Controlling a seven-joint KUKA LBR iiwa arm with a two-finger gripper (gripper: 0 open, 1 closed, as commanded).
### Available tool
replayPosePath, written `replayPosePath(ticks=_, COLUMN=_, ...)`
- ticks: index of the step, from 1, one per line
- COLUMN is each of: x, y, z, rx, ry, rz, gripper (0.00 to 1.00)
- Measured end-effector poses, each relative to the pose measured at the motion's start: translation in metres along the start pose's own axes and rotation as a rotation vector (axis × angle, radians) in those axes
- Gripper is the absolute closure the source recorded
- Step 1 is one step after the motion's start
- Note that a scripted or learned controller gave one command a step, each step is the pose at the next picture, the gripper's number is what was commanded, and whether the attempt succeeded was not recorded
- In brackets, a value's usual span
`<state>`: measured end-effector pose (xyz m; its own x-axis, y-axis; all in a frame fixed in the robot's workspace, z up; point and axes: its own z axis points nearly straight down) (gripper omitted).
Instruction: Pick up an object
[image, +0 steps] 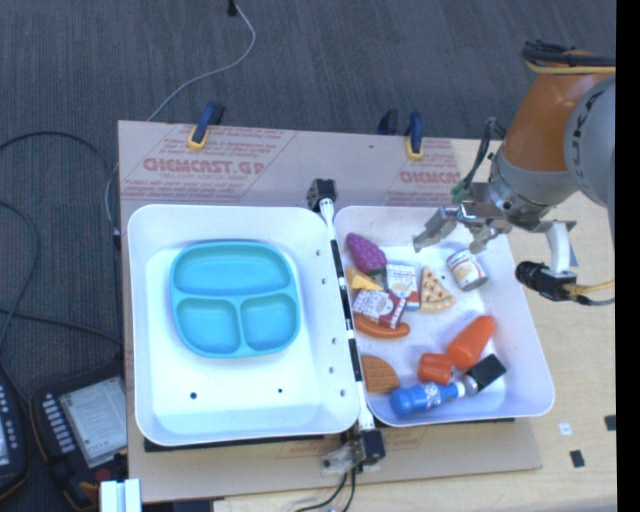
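Note:
The right bin holds several toy foods. Among them are a purple piece, a small can, a pizza slice, a small carton, a hot dog, a brown cookie, an orange bottle, a blue bottle and a black block. My gripper hovers over the bin's back part, just above the can. It is open, its fingers spread wide with nothing between them.
The left bin holds a blue divided plate. A raised seam with a black clip separates the two bins. Clamps hold the brown board at the back edge.

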<state>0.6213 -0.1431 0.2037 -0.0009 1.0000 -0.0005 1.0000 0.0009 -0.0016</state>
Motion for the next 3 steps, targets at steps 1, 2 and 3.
replayPosePath(ticks=1, x=0.01, y=-0.038, z=0.093, rx=0.0, ry=0.0, rz=0.0, gripper=0.0)
replayPosePath(ticks=2, x=0.009, y=-0.038, z=0.083, rx=-0.001, ry=-0.001, rz=0.001, gripper=1.0)
replayPosePath(ticks=3, x=0.009, y=-0.038, z=0.083, rx=-0.001, ry=-0.001, rz=0.001, gripper=0.0)
